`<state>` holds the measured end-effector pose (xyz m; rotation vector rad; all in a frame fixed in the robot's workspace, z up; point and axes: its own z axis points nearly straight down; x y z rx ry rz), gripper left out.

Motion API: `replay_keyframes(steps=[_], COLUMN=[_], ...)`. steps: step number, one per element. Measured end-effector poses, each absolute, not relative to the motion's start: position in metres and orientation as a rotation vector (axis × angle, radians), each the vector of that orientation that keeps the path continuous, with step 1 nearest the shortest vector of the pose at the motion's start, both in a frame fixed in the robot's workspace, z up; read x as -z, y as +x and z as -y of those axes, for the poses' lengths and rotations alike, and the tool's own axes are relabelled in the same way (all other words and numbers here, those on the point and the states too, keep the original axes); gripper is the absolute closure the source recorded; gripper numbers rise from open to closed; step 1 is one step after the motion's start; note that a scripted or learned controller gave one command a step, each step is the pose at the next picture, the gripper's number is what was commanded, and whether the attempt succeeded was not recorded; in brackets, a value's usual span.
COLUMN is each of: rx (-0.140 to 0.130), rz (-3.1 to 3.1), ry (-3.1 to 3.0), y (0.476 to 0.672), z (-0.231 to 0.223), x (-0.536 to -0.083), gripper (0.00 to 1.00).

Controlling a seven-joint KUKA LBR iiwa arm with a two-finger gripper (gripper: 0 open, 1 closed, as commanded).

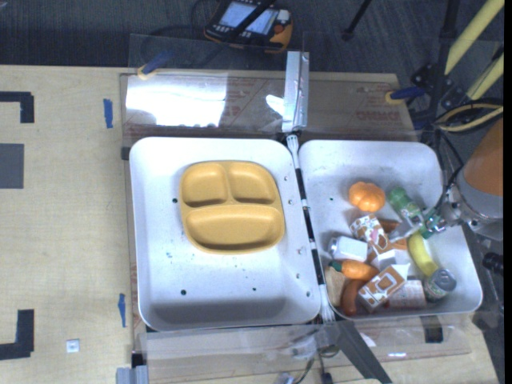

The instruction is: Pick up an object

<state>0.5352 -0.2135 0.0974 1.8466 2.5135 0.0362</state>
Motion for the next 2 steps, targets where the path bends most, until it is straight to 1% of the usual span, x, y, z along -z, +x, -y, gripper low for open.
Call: replay_keyframes(steps=[1,2], rx=[-0.031,-0.004], rz=[-2.51,-2.778], ry=[1.848,1.448], y=[0.535,0.482], z=[0.216,0.215], x=[-0.107,-0.088], gripper=[1.0,1.0])
